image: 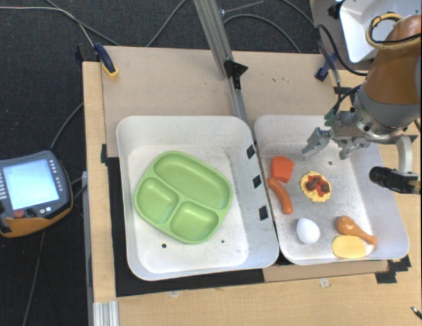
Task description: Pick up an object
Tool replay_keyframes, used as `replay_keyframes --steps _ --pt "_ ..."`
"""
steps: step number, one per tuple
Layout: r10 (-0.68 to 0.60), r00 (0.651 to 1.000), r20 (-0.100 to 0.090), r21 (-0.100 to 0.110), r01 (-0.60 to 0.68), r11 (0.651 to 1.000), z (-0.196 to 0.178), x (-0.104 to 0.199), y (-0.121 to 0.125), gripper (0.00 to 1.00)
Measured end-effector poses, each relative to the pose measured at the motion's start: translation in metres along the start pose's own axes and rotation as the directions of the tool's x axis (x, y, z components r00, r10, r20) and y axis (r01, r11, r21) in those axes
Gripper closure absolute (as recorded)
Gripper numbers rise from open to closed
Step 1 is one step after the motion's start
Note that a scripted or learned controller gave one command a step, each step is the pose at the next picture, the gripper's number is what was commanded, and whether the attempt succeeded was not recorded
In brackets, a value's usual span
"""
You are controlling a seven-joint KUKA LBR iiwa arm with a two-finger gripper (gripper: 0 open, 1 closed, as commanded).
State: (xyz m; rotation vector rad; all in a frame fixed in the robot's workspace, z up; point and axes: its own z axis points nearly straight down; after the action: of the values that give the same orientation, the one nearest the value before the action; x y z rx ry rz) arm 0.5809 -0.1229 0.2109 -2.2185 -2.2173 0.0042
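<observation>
Gripper (pixel 331 142) hangs over the right bin's (pixel 394 212) far end, jaws spread and empty
The toy foods lie nearer the front: orange block (pixel 282 168) touching the sausage (pixel 280 195), tart (pixel 316 186) close beside; a descent there may clip two, or pinch nothing

Bright, even overhead light, soft shadows, mild glare on white bins (pixel 197 131), slightly grainy

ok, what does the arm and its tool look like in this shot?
The arm has a wide orange-brown band above a grey wrist section. Black cables run beside the wrist. The tool is grey metal with two short prongs. White housing sits behind the arm at top right.
</observation>
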Motion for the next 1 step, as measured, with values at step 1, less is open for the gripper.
replay_keyframes --steps 1 --pt "0.0 1.0 -0.001 0.001 0.0 1.0 0.0444 -0.0024 -0.0062 0.0"
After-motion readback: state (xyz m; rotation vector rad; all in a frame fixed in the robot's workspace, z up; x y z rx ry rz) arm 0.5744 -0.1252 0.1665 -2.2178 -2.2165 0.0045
